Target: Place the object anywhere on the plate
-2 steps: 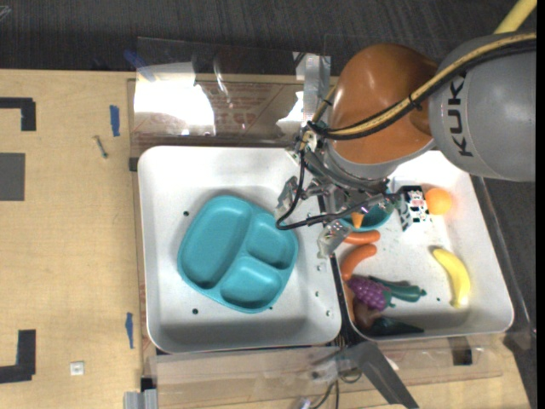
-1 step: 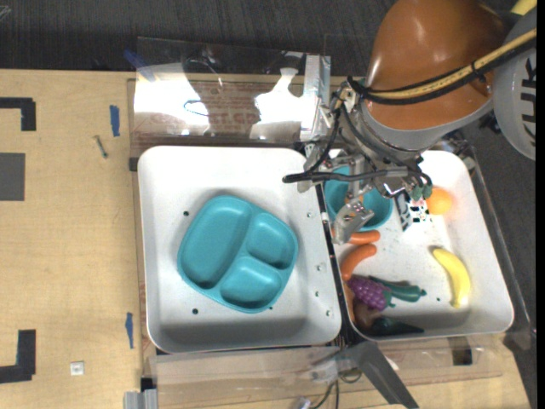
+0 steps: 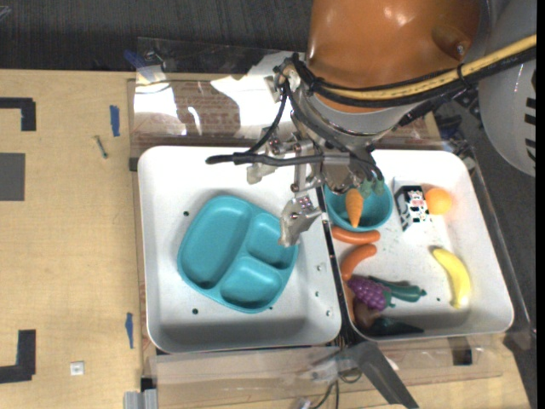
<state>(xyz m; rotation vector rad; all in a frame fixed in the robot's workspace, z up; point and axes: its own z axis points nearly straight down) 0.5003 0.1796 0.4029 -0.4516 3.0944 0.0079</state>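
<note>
A teal divided plate (image 3: 223, 250) with three compartments lies in the left white bin (image 3: 162, 186). My gripper (image 3: 296, 218) hangs over the plate's upper right rim, close to the wall between the two bins. I see no object on the plate, and none shows at the gripper's tip. The arm's orange band and grey wrist fill the top of the view and hide the back of both bins. The loose objects lie in the right bin (image 3: 490, 301).
In the right bin a carrot (image 3: 353, 204) stands in a teal bowl (image 3: 379, 214). Around it lie a sausage (image 3: 356, 234), purple grapes (image 3: 371, 293), a banana (image 3: 451, 275), an orange (image 3: 439, 200) and a white-and-black toy (image 3: 413, 207).
</note>
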